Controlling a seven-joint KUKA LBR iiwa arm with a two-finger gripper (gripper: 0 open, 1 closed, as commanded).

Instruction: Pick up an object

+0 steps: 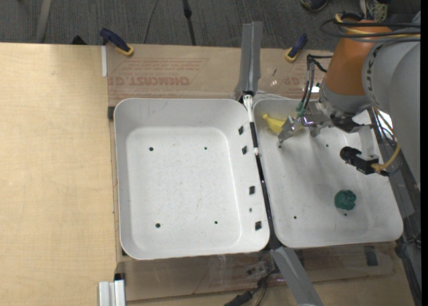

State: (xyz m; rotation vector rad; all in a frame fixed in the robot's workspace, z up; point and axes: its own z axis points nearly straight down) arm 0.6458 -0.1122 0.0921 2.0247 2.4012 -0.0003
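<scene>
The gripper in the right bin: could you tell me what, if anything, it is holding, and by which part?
It cannot be told. The gripper sits right beside the yellow object, but a grasp isn't visible. The green object lies apart.

Both bins [187, 114] are white with small dark dots. The right one holds a yellow object [273, 123] and a dark green ball [345, 199]. The tabletop [53, 164] is pale wood.

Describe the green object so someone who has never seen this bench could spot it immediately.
Of the two white bins, take the right bin, under the arm. The green object lies alone on its floor toward the near right corner. It is small, round and dark green, unlike the yellow object at the far left corner beside the gripper.
</scene>
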